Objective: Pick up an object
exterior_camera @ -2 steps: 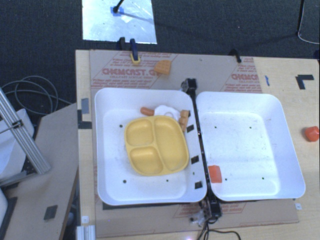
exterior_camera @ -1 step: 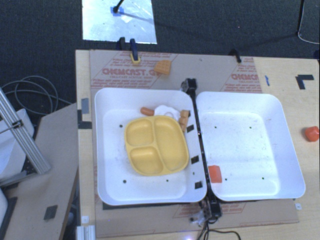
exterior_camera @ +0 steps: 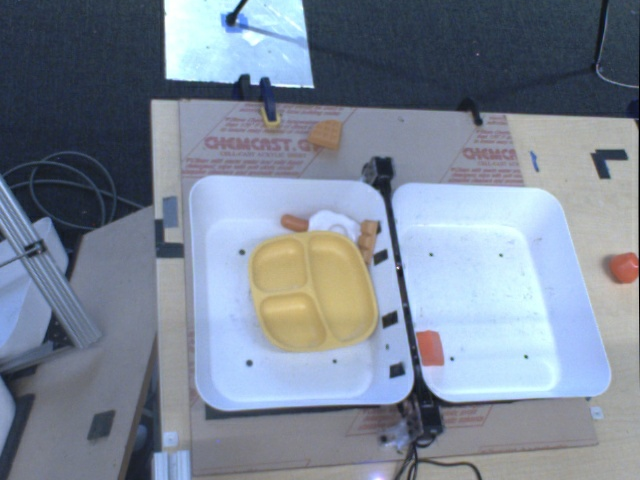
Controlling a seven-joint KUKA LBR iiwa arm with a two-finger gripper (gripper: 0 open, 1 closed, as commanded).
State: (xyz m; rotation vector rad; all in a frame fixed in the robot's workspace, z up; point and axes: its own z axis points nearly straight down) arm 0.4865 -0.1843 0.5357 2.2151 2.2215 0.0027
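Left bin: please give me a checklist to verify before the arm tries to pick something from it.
1. Yellow tray lies flat in left bin: ok.
2. Orange sausage free of tray: ok.
3. White piece free of tray: not ok, tray overlaps it.
4. Tan piece away from bin wall: not ok.
5. Orange block in right bin unobstructed: ok.
6. Gripper state: cannot tell.

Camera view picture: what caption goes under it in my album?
Yellow divided plate in the left bin, orange block in the right bin.
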